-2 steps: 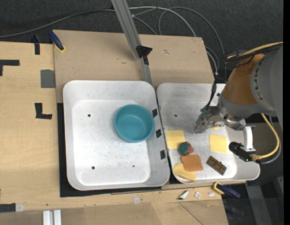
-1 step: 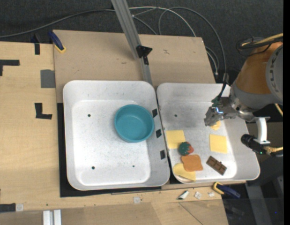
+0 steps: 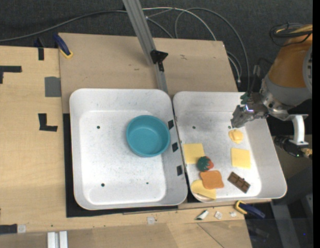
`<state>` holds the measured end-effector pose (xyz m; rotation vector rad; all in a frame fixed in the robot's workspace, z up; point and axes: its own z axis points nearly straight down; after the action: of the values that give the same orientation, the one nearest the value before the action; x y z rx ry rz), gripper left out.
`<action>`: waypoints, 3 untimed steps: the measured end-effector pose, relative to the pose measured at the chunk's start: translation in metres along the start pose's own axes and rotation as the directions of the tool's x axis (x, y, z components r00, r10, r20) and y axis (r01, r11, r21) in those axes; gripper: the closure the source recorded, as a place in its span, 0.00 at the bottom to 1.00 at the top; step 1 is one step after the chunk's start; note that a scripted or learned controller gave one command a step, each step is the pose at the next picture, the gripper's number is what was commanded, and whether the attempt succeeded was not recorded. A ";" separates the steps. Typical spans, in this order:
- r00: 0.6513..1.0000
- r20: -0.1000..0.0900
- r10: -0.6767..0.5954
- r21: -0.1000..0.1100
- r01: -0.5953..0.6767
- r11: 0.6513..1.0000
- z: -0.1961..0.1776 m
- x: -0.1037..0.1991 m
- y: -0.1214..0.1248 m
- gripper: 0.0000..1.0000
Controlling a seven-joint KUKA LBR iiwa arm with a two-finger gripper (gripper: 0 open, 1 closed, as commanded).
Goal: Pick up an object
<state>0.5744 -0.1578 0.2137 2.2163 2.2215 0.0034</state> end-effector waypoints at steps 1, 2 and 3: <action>1.000 -0.001 0.001 0.005 -0.001 1.000 0.000 0.000 0.000 1.00; 1.000 -0.002 -0.004 0.006 0.004 1.000 0.007 0.055 0.005 1.00; 1.000 -0.003 -0.006 0.004 0.006 1.000 -0.008 0.111 0.005 1.00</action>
<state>0.5795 -0.0471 0.2217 2.2137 2.2313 0.0028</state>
